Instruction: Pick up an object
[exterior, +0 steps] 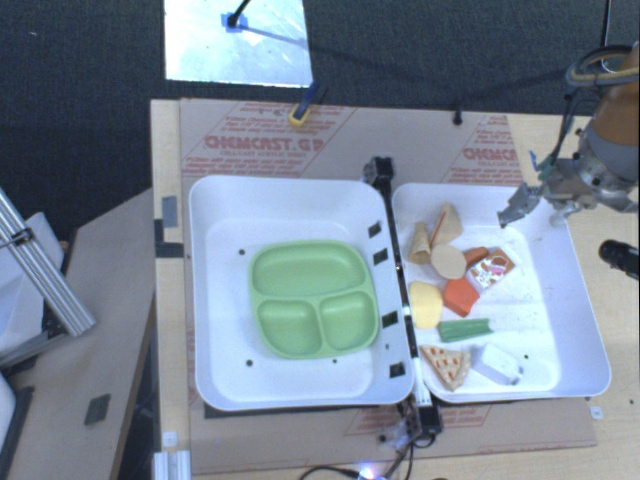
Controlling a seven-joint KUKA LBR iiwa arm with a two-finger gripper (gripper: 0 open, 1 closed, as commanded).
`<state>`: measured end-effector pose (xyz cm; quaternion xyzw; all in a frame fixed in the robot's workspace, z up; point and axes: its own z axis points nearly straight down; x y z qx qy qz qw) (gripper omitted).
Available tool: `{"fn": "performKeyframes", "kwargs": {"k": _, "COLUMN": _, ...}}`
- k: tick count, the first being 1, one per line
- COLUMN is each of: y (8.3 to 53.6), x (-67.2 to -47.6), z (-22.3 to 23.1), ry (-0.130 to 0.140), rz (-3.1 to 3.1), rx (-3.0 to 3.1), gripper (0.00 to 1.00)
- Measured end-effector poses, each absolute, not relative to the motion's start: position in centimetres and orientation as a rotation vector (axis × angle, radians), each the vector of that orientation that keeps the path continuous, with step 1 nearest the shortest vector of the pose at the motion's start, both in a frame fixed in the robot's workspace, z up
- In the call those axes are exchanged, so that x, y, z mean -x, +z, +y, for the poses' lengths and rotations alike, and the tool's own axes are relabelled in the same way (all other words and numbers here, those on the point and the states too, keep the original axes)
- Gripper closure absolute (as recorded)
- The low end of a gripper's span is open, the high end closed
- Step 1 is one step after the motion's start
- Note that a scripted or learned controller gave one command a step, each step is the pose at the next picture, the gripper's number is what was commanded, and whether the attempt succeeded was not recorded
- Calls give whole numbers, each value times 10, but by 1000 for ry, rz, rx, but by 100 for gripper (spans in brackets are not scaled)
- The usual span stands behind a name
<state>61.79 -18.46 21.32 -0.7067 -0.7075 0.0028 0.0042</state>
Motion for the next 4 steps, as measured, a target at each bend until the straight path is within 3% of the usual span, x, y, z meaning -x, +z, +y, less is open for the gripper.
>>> {"fn": "performKeyframes", "kwargs": {"k": 1, "y": 220, "x": -621, "z": -184, "ry": -1, "rz": -2227, "rx": 2218, "gripper": 0}}
{"fn": "performKeyframes", "kwargs": {"k": 3, "y": 114, "x": -615, "z": -180, "ry": 2, "rz": -2222, "rx": 2219, "gripper": 0}}
{"fn": "performKeyframes", "kwargs": {"k": 4, "y": 90, "x": -620, "z": -178, "ry": -16, "rz": -2227, "rx": 2224, "gripper": 0}}
